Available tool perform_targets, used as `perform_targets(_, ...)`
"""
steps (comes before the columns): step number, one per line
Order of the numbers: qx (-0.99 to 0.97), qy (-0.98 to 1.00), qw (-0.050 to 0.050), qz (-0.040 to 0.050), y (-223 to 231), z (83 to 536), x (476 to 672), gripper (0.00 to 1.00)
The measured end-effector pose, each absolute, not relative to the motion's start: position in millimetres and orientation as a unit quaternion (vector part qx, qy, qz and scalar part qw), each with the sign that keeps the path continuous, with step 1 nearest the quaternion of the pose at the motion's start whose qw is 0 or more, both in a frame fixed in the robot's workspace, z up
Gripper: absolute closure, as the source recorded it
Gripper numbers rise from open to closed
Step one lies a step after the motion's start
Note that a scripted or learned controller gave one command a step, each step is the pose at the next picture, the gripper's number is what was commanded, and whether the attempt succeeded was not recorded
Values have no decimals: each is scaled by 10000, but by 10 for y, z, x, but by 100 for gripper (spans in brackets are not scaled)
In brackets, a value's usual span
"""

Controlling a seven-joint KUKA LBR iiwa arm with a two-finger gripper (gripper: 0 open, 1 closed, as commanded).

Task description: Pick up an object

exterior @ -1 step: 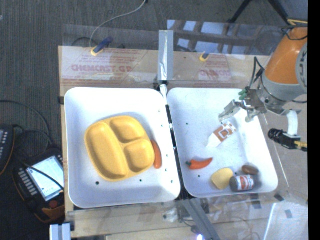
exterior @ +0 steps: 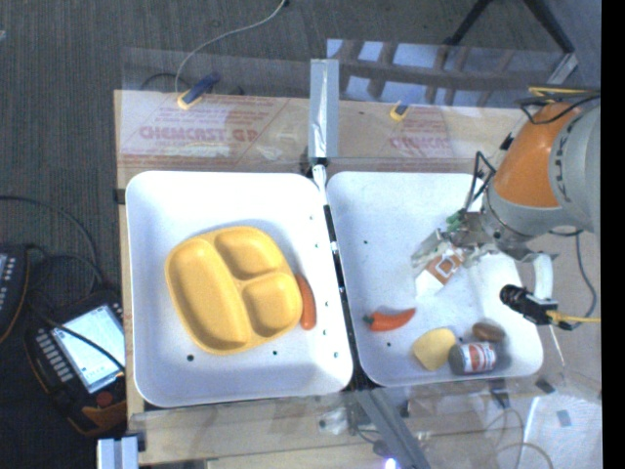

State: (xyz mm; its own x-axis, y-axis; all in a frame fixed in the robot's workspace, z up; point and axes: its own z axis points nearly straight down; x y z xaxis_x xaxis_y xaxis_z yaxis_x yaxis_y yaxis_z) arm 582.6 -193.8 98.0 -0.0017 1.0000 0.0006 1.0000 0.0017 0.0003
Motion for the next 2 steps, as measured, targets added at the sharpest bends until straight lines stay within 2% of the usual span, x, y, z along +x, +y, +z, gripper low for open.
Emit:
perform_targets(1, -7067, -7075, -1, -11, -1933, 1073, 5832, 100)
perform_targets(2, -7059, -7083, -2, 6, -1448, 2030, 5950, 100)
